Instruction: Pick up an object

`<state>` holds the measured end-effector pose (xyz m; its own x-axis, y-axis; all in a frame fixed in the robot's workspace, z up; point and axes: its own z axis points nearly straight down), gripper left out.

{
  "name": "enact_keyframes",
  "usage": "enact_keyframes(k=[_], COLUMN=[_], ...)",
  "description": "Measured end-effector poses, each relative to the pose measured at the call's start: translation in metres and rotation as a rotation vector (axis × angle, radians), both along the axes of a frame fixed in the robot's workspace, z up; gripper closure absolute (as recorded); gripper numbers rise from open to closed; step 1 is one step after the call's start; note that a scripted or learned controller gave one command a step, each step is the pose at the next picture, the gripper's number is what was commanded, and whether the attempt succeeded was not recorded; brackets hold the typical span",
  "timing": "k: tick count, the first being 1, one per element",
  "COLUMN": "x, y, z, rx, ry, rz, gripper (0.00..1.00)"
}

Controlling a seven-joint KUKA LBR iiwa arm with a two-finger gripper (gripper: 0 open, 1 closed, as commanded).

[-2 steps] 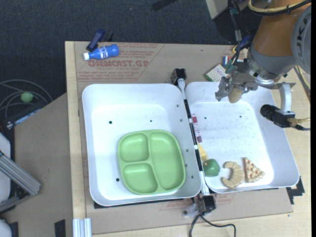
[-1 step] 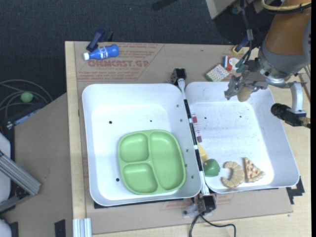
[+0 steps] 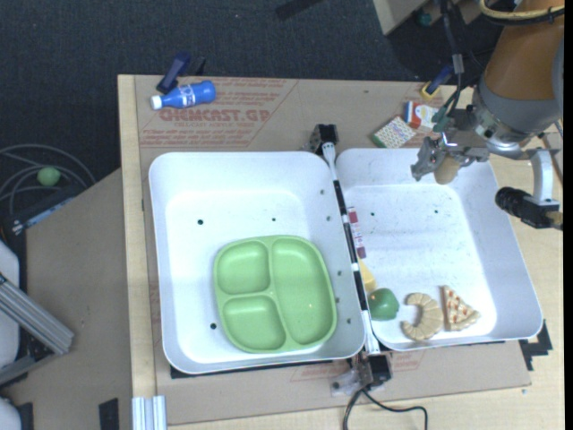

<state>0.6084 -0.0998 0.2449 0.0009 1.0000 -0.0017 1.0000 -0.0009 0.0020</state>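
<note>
Dark carpet surrounds a plywood bench [image 3: 134, 240] carrying two shallow white bins side by side. From where I stand, the gripper [image 3: 438, 164] hangs over the far edge of the right bin [image 3: 421, 222], near its back wall, with nothing visible between its fingers; whether they are spread or pressed together I cannot tell at this angle. Well apart from it, along the near edge of that bin, lie the candidates for picking: a small green round piece [image 3: 383, 304] tucked against the divider, a tan croissant-shaped piece [image 3: 422, 316] just beside it, and a pizza slice [image 3: 458, 308] beside that. The croissant curves like a C, its long axis running roughly front to back, ends turned toward the green piece. The slice's long axis also runs front to back, its narrow tip pointing toward the far wall. I judge the task to be at the approach stage, nothing yet grasped; the next move calls for travelling toward the near edge, lining the fingers across the chosen piece's narrow width, then descending. Further out, the left bin [image 3: 179, 204] holds a green divided plate [image 3: 273, 292], and a blue-and-white bottle [image 3: 183, 95] lies on the bench beyond it.
</note>
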Motion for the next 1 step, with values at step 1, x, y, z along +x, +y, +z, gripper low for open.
enact_keyframes(k=[1], x=[0.0082], y=[-0.0093], z=[-0.0129], rx=[0.0], ry=[0.0], rz=[0.0], gripper=[1.0])
